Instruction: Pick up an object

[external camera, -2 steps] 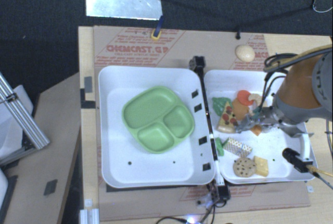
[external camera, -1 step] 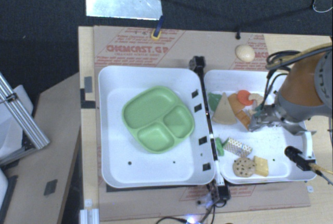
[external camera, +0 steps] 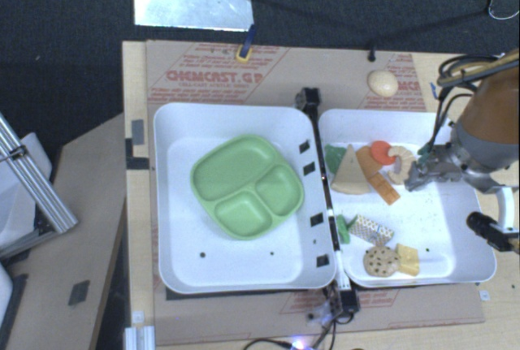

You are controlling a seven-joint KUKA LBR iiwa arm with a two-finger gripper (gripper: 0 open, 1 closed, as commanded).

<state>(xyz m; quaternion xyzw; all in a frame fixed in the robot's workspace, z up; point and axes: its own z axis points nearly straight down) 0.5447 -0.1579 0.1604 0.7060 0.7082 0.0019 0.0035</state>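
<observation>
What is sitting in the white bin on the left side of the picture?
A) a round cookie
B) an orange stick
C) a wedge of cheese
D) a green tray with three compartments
D: the green tray with three compartments lies alone in the left bin, while the cookie, the orange stick and the wedge all lie in the right bin.

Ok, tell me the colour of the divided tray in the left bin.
Light green, the divided tray, seen clearly in the camera view.
</observation>
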